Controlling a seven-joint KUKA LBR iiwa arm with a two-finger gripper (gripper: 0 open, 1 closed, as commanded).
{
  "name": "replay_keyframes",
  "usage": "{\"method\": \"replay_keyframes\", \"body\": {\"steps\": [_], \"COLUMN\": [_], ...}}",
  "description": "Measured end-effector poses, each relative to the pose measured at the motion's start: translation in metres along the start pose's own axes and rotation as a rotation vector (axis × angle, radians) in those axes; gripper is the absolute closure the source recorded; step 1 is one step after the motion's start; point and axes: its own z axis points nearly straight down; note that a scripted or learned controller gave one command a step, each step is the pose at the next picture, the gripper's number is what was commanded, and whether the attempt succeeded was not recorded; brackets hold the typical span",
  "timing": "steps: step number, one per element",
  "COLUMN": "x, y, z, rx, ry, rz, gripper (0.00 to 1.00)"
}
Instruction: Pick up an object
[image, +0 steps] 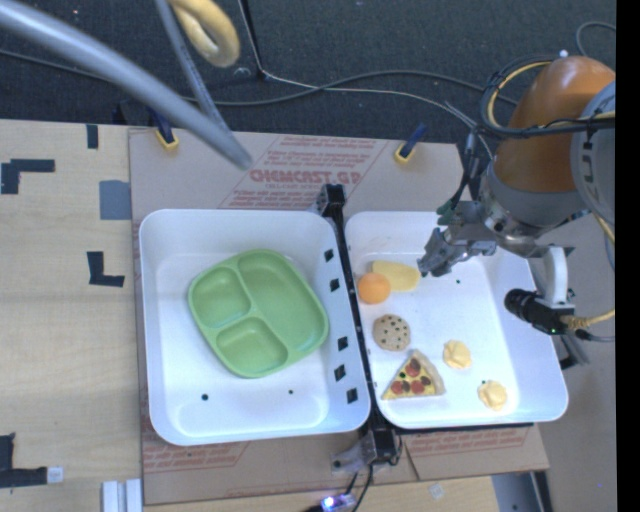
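The dark two-finger gripper (438, 262) hangs over the far part of the right white bin (520, 350), just right of the pale yellow oval piece (397, 275); whether its fingers are parted cannot be told, and nothing shows between them. Left of that yellow piece, touching it, lies a small orange ball (373, 288). Nearer the camera from it sit a round chocolate-chip cookie (391, 332) and a toy pizza slice (413, 379). The left white bin (165, 300) holds a green sectioned plastic plate (258, 312).

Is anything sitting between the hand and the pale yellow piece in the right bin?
Nothing visible. The hand hangs just right of the pale yellow piece, with bare bin floor between them. The orange ball lies on the piece's far side.
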Motion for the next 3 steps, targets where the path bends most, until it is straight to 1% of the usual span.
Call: {"method": "replay_keyframes", "body": {"steps": [1, 2, 3], "x": [0.049, 0.1, 0.149], "y": [0.0, 0.012, 0.009], "z": [0.02, 0.034, 0.046], "rx": [0.002, 0.002, 0.004], "ry": [-0.001, -0.001, -0.001], "rz": [0.001, 0.001, 0.001], "gripper": [1.0, 1.0, 1.0]}}
